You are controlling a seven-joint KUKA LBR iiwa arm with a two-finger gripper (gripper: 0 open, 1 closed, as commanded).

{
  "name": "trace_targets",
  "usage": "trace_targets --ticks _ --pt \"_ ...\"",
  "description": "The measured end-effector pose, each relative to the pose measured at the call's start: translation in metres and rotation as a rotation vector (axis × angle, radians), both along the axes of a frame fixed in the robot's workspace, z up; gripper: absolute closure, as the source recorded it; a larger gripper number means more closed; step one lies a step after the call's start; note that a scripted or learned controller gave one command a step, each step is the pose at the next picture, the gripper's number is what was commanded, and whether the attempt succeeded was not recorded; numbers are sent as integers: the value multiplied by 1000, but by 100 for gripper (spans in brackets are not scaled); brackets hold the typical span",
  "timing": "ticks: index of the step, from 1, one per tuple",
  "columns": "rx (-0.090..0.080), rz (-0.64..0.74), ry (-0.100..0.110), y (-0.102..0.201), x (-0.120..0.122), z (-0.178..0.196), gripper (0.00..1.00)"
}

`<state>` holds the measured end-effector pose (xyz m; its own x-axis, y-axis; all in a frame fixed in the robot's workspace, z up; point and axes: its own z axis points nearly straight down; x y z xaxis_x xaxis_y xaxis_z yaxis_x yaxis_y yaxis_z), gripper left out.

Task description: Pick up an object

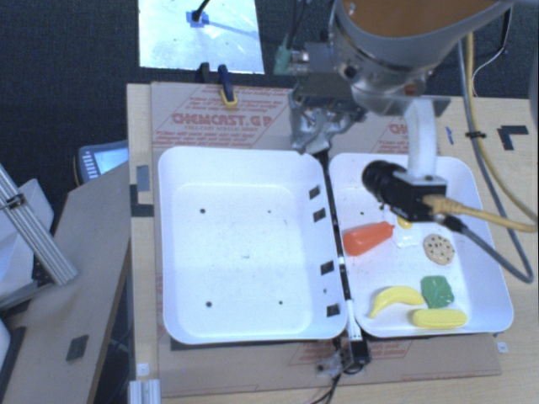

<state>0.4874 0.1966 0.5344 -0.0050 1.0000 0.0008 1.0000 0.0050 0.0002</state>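
The tool [316,137] hangs over the far left corner of the right bin [354,194], by its seam with the left bin [244,251]; whether it is wide or narrow I cannot tell. Inside the right bin an orange carrot [368,238] lies by its left wall and a round cookie [438,248] lies near its middle. A banana [397,298], a green piece [437,290] and a yellow piece [439,317] lie along its near wall.

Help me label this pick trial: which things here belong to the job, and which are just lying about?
Job: gripper; in the right-hand bin: orange carrot, cookie, banana, green toy, yellow toy.

Lying about: left-hand bin, lettered cardboard sheet, yellow clamp, shiny sheet behind the bench.
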Motion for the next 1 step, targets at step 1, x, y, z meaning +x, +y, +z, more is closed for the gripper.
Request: trace_targets --ticks 1 --pt "2 3 -4 0 1 12 100"
